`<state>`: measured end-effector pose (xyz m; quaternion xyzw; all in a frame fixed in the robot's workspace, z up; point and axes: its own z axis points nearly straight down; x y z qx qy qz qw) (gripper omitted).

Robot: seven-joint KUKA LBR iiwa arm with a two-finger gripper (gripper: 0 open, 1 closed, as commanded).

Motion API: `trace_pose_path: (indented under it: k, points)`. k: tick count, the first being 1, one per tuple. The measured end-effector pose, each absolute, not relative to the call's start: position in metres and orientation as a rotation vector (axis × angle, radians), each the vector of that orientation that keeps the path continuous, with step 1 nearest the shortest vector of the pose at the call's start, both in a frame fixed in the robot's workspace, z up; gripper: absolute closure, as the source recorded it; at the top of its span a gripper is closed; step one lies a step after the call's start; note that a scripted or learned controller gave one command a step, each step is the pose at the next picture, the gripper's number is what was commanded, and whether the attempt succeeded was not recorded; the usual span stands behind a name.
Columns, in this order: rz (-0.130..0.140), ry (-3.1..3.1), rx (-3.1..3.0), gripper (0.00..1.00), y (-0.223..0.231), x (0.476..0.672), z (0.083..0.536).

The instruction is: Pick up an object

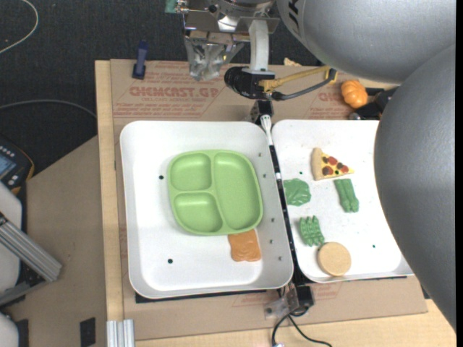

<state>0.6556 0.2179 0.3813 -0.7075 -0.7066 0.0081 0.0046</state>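
The gripper point(210, 56) hangs above the bins — its fingers' state cannot be told; it should drop squarely over 1 piece, perhaps the pizza slice point(330, 164).

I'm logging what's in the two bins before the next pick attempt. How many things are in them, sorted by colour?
Green: 4 (divided plate, leafy piece, long piece, ridged piece)
Orange: 1 (flat piece)
Tan: 1 (round biscuit)
Multicoloured: 1 (pizza slice)
Total: 7
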Motion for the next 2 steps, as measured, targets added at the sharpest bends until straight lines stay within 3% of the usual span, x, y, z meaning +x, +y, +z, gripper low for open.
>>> trace_pose_path:
  k: [1, 2]
  points:
    - [-0.028, -2.231, -2.226, 1.00, 0.223, 0.666, 0.546]
    - [0.020, -2.215, -2.219, 1.00, 0.224, 0.666, 0.413]
